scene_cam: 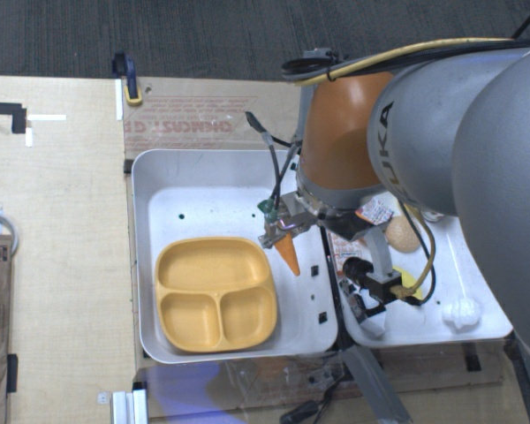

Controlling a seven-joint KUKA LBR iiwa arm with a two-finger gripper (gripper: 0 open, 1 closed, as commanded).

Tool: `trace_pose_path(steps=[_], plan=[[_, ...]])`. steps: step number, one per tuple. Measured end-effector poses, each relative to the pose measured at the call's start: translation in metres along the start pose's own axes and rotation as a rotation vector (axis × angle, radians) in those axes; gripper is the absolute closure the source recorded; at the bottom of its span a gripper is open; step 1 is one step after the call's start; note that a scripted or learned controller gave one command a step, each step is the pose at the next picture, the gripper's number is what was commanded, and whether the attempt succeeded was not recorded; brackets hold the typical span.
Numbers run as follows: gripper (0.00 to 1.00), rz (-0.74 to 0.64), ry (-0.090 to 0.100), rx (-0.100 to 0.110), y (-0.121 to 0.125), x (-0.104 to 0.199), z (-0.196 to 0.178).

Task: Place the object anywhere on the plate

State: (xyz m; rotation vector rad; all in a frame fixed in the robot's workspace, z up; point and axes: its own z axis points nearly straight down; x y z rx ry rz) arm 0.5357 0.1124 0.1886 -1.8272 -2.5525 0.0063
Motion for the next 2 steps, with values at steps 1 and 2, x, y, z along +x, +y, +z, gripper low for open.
trace_pose_path(steps=[1, 2], plan=[[1.0, -0.186, -0.001, -0.002, 0.0489, 0.052, -0.0042], [0.0, -0.186, -0.001, -0.002, 0.0489, 0.0519, -0.0043]])
